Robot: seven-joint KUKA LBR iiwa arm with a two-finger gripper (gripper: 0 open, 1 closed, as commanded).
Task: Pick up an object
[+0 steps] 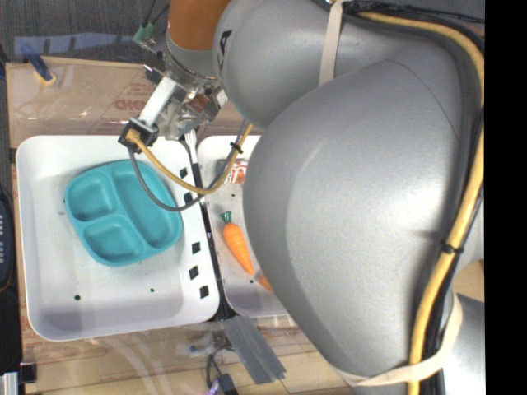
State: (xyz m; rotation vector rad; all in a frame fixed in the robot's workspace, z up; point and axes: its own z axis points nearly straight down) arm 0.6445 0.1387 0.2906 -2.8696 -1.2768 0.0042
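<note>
A teal divided plate (123,212) lies flat in the left white bin (49,303). An orange carrot (238,247) with a green top lies in the right bin (239,303), close to the divider. Behind it, a red and white item (235,172) is partly hidden by the arm. My gripper (160,115) hangs under the orange wrist band (193,15), above the far edge of the left bin. It is just beyond the plate's far right corner. Nothing shows in its grasp.
The big grey arm body (362,188) covers most of the right bin. A yellow and grey cable (169,189) loops from the gripper down over the plate's right side. Another orange bit (263,282) peeks out beside the arm. Brown bench and tape lie behind the bins.
</note>
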